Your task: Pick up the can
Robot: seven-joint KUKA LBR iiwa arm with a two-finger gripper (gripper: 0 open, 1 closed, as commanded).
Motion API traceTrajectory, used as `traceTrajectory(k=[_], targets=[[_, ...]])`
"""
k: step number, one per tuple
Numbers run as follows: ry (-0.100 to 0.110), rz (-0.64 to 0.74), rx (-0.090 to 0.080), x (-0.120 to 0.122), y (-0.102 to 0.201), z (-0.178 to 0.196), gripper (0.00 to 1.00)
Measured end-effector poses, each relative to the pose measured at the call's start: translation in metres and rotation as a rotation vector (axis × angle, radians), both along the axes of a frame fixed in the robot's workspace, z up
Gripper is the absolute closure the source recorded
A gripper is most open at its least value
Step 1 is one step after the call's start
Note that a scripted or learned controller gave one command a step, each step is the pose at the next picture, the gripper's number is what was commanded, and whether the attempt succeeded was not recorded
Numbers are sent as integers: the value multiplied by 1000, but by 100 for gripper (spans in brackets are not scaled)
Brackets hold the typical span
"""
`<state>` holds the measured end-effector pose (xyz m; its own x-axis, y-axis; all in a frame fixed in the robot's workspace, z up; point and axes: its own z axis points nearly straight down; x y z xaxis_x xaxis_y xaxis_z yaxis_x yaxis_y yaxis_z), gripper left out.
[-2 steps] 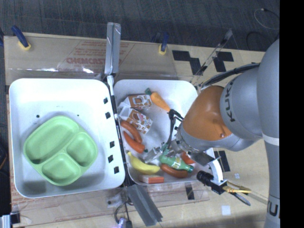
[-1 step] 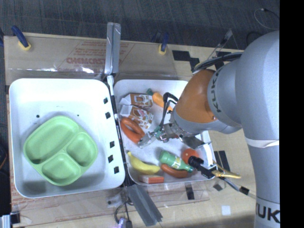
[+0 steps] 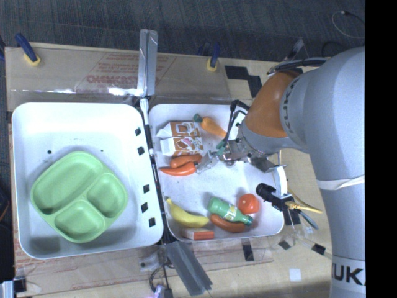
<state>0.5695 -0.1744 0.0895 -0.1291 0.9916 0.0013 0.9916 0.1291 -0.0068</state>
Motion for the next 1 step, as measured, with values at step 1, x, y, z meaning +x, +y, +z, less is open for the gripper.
traceTrajectory(k=[1], targets=[[-1,-143,0,70,-33,0,0]])
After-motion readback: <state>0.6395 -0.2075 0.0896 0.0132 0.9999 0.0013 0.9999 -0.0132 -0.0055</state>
